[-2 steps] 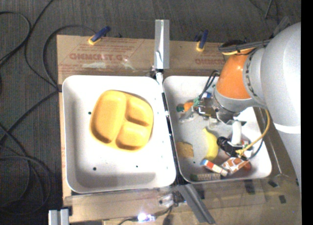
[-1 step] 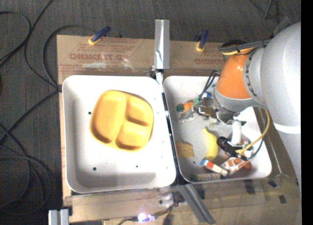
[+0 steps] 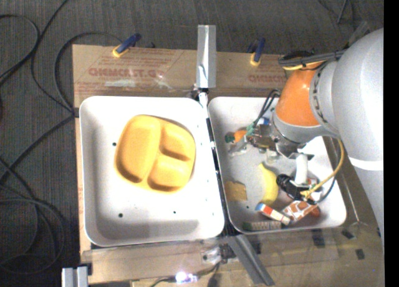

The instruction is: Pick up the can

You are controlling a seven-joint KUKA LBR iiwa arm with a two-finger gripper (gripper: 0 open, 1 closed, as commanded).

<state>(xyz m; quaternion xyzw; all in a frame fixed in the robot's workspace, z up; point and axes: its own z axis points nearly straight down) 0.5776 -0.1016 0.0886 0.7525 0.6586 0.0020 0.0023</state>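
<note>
**Over the right bin: arm low among clutter**

Down in the right bin [image 3: 336, 217], gripper [image 3: 257, 137] low near the upper left corner; open or closed, impossible to tell. Just left of it, touching or nearly so, a small orange-topped item [image 3: 234, 137], seemingly the can, too blurred to confirm. Nearer the front wall, a yellow object [image 3: 269, 183], brown card [image 3: 235, 190], red packet [image 3: 300, 209]; beside, in the left bin [image 3: 93, 217], a yellow divided tray [image 3: 156, 153].

Yellow divided tray [image 3: 157, 153] in white left bin [image 3: 100, 217].
</note>
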